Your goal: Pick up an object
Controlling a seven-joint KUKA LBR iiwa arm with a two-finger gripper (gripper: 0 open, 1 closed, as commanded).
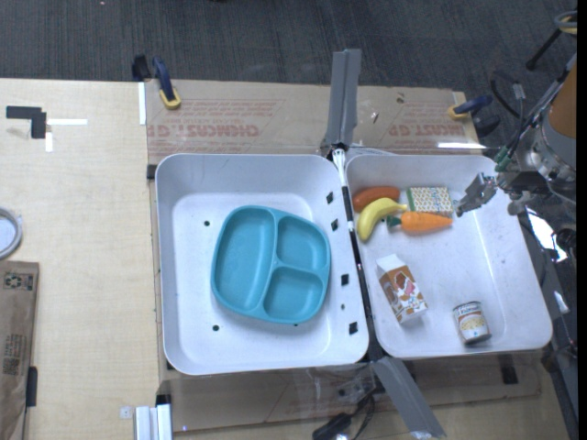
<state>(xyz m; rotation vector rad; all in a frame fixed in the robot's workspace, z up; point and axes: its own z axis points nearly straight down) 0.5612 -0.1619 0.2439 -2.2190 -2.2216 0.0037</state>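
The gripper (479,191) hangs over the right bin (514,273); whether it is open or closed cannot be told. Just left of it lie the carrot (426,223), sponge (429,198) and banana (376,216). The carton (402,289) and can (471,323) lie nearer the bin's front edge.

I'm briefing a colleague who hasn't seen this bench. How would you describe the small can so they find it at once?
Look at the right-hand white bin, the one without the blue divided plate. Go to its near right corner: the can lies there on its side, apart from the others. It is the only metal cylinder, with a pale yellow label, just right of the small carton.
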